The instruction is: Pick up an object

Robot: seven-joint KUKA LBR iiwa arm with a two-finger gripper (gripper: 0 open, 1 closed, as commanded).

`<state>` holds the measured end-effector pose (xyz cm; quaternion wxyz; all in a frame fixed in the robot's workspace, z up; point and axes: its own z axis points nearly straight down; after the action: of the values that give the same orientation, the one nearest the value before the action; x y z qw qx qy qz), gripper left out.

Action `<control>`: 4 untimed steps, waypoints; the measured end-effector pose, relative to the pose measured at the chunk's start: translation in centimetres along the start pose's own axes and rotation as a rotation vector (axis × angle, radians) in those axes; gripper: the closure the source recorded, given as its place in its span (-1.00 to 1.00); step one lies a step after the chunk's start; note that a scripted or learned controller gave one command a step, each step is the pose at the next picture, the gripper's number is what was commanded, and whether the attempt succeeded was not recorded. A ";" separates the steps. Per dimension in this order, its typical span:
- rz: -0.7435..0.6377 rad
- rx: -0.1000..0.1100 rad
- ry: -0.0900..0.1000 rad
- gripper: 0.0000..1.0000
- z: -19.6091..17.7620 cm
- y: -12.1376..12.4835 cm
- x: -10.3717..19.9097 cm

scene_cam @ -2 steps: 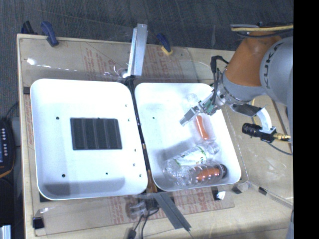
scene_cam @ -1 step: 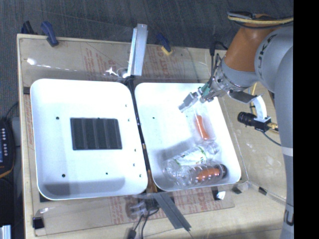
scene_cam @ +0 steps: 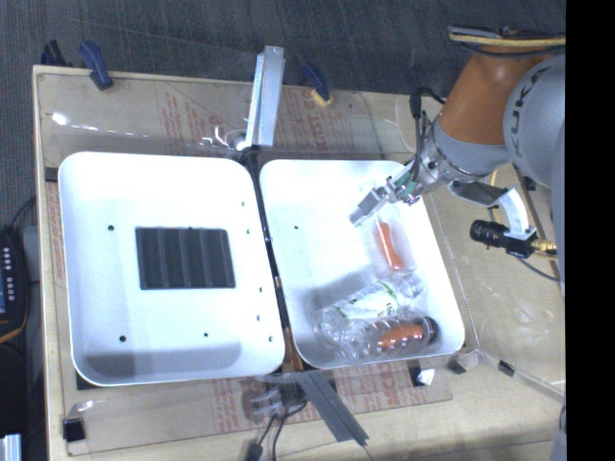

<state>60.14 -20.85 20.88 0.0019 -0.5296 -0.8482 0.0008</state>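
Hovering with the gripper (scene_cam: 370,206) over the upper part of the right bin (scene_cam: 307,257), jaws too blurred to tell whether apart or together. Lying just below the fingertips: an orange tube (scene_cam: 389,245), tilted slightly, not touching the gripper. Crowding the bin's near corner further down: a crumpled clear plastic bottle (scene_cam: 360,317) pressing against a brown bottle (scene_cam: 404,334) by the rim. Sitting to the left, just beside: the left bin (scene_cam: 96,200), carrying a dark ridged panel (scene_cam: 185,257). Standing upright between the bins' far ends: a grey metal bar (scene_cam: 265,99).
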 end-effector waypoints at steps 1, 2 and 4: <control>-0.039 -0.001 -0.001 -1.00 0.8 0.1 0.0; -0.001 0.000 -0.001 -1.00 2.4 -4.7 2.2; 0.080 0.000 0.001 -1.00 9.5 0.2 -0.2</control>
<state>60.39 -20.92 11.40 0.0023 -0.5631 -0.8264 0.0008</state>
